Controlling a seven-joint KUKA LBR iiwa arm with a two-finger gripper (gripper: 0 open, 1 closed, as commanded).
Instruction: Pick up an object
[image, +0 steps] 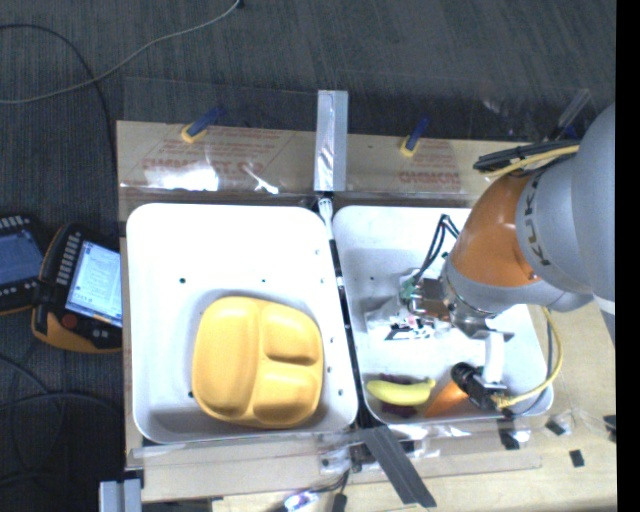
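In the right bin (380, 235), a yellow banana (400, 391) lies near the front wall. A dark purple thing (398, 379) sits just behind it, and an orange object (446, 399) touches its right end. My gripper (412, 308) hangs low over the middle of the right bin, a little behind the banana, with the arm's orange band (495, 240) above it. Nothing shows held in the gripper. In the left bin (170, 250) lies a large yellow divided plate (258, 360), upside down or face up I cannot tell.
The divider rim (338, 300) between the two bins runs just left of the gripper. A handheld controller (80, 295) lies off the bench at the left. Clips and a plastic sheet (230, 160) sit behind the bins.
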